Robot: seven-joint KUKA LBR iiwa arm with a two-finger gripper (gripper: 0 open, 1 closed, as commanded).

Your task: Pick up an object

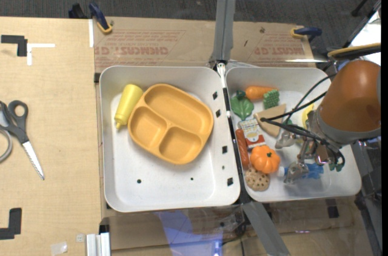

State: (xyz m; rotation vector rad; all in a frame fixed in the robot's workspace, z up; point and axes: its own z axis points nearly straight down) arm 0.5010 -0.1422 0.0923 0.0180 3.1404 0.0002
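We see the gripper (295,159) low in the right bin (339,188), its metal fingers over a blue object (310,171) near the bin's front edge, and we cannot tell whether the jaws are open, closed or gripping it. Just left lie a small orange pumpkin (265,159), a cookie (257,179), a red-and-white packet (251,131) whose print is too small to read, a green leafy piece (242,107) and a carrot (260,91). The left bin (121,188) holds an orange divided plate (168,123) touching a yellow bottle (126,104), mirrored red lettering crosses the cardboard (157,45) behind, and scissors (21,133) lie far left.

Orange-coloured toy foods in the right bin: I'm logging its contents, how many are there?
2: a carrot by the far wall and a pumpkin nearer the front, beside the cookie. The arm may hide more.
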